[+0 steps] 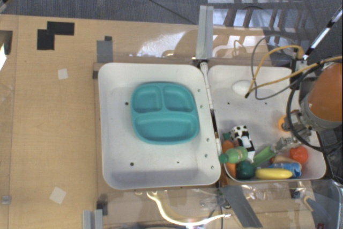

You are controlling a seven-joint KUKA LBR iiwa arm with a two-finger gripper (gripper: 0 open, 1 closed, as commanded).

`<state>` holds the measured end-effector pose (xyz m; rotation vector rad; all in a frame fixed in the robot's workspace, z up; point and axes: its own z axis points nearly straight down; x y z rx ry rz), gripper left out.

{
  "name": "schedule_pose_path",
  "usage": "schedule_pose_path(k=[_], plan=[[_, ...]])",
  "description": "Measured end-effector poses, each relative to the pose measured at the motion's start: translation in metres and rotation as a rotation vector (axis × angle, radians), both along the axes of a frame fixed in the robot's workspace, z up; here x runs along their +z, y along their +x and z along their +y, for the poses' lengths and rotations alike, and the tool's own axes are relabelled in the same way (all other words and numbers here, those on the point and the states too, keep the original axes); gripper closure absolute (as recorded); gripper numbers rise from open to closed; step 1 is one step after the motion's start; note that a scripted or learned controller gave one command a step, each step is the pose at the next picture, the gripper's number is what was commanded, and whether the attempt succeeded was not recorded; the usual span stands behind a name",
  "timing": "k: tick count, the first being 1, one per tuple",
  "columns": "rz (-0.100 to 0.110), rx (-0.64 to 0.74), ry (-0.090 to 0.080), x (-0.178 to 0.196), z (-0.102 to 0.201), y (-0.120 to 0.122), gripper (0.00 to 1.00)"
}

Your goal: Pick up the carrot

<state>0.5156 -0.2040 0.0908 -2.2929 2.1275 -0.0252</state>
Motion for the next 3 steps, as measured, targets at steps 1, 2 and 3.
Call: schedule_pose_path(k=[1, 2, 3], plan=[[0.005, -0.002, -0.001, -0.002, -0.001, -0.002, 0.0], [0.01, -0.161, 0.004, -0.003, 0.008, 0.044, 0.0], [-0.002, -0.163, 0.005, 0.012, 0.008, 0.048, 1.0]])
